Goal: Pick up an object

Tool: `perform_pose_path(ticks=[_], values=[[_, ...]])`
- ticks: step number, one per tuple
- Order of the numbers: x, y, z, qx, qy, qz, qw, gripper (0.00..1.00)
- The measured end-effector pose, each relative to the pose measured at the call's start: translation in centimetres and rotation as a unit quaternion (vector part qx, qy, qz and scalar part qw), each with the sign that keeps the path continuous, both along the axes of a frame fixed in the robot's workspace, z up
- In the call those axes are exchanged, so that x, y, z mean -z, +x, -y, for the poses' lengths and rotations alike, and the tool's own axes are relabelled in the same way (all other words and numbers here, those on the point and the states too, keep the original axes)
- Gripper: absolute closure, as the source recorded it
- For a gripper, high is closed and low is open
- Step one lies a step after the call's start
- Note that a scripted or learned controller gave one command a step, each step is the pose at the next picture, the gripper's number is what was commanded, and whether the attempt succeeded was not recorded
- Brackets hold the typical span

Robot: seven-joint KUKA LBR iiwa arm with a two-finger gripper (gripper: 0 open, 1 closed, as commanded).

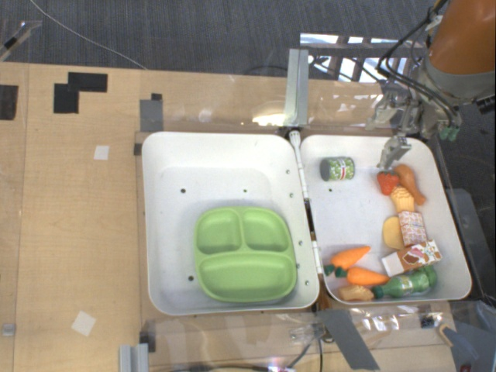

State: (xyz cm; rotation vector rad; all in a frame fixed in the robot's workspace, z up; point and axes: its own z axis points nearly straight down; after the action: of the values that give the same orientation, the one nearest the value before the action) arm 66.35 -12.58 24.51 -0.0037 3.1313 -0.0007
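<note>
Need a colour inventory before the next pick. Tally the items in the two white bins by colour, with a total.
Some items in the right bin overlap, so this is a best count.
Green: 3 (divided plastic plate, small can, bottle)
Orange: 3 (two toy carrots, drumstick-shaped piece)
Red: 1 (strawberry-like piece)
Yellow or tan: 3
Pink-and-white packets: 2
Total: 12

The arm enters from the upper right, its orange band [465,29] above the wrist large and close to the camera at the corner. Below the band sits the grey wrist [415,111], wrapped in dark cables that loop toward the left. From the wrist the gripper [394,158] points down and slightly left. Its tip is small and pale, too blurred to make out in detail.
</note>
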Motion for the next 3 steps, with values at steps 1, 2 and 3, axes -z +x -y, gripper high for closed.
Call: perform_pose_path(ticks=[1, 2, 3], values=[[11.8, -6.6, 8.3, -0.02, 0.0, -0.006, 0.9998, 0.0], [15.6, -5.0, 6.7, 0.021, -0.0004, 0.002, 0.9998, 0.0], [15.5, -11.2, 4.0, -0.012, -0.001, 0.002, 0.9999, 0.0]])
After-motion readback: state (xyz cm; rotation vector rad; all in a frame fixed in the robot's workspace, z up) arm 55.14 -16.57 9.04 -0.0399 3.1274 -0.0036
